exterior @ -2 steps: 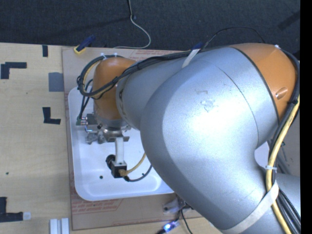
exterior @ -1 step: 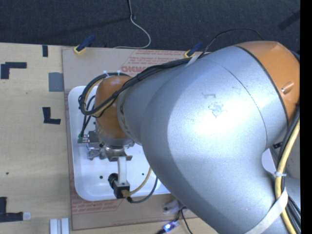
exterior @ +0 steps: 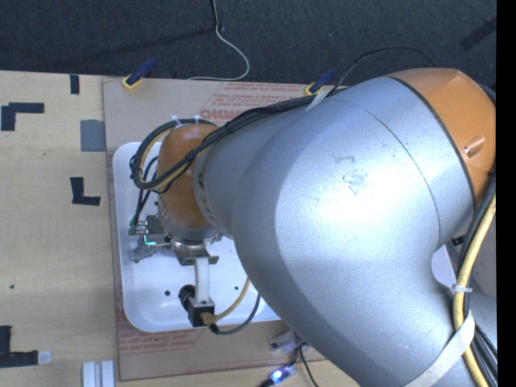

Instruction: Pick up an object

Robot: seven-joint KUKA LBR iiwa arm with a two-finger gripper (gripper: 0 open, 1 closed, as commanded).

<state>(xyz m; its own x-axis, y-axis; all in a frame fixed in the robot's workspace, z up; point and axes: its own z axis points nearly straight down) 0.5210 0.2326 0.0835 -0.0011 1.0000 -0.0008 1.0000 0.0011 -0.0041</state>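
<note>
My gripper (exterior: 153,244) reaches down into the left white bin (exterior: 127,216), below the orange wrist band (exterior: 181,176). The big grey arm (exterior: 347,216) comes in from the right and covers most of both bins. No loose object shows on the bare bin floor (exterior: 157,305) around the gripper. Whatever lies under the arm is hidden.
The bin rests on a brown cardboard sheet (exterior: 121,119) on a wooden bench (exterior: 48,216) marked with black tape. Two blue and yellow clamps (exterior: 139,72) (exterior: 322,80) hold the sheet's far edge. A thin cable (exterior: 230,43) hangs over the dark background.
</note>
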